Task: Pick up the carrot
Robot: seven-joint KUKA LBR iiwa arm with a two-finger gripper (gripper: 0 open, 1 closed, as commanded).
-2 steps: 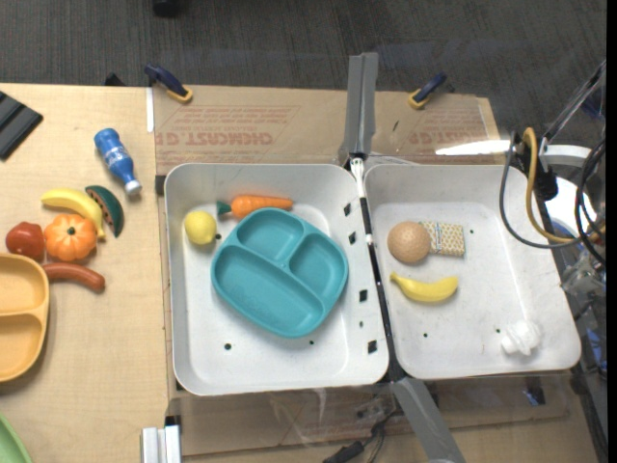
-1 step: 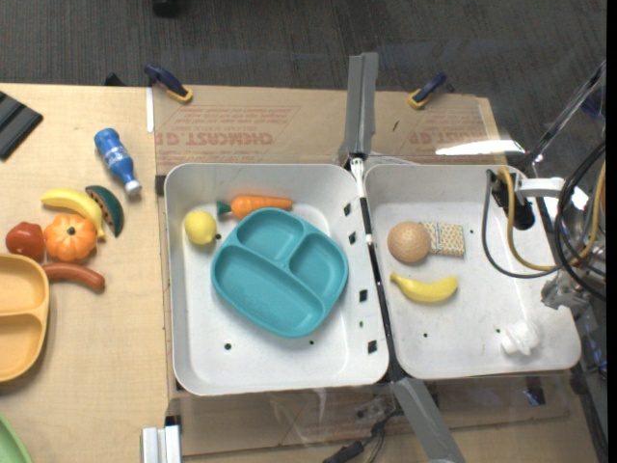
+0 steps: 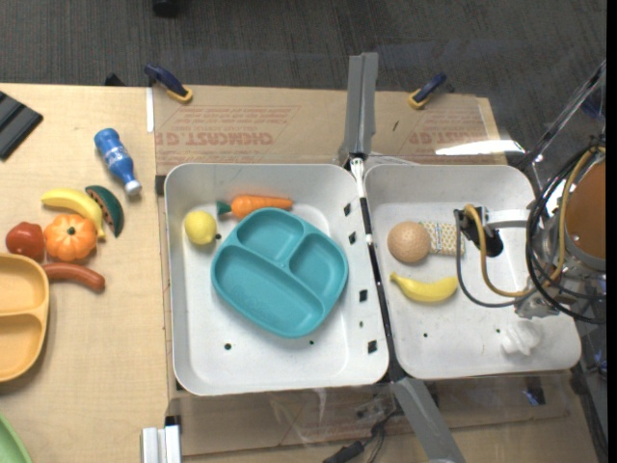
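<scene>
Whether the gripper [image 3: 523,336] is spread or clenched cannot be told from this view; it hangs as a pale blur low in the right bin [image 3: 453,355], well to the right of the teal divided plate [image 3: 280,271], with nothing seen in its grasp and well apart from the carrot [image 3: 255,204]. That carrot lies in the left bin [image 3: 193,355] just beyond the plate's far rim, so close to it that contact cannot be ruled out. Its long axis runs nearly level across the view, along the far rim of the plate, with the green stalk end to the plate's far left and the orange tip pointing right, toward the wall between the two bins. A yellow lemon [image 3: 200,228] sits just left of the plate, near the carrot's stalk end. To the right of the plate, across the dividing wall, lie a tan ball [image 3: 409,242] and, nearer the camera than it, a yellow banana [image 3: 424,287]. Far to the plate's left, outside the bins, the bench carries a blue bottle [image 3: 118,162], a second banana [image 3: 69,204], a small orange pumpkin [image 3: 69,239] and a red sausage [image 3: 75,276].
</scene>
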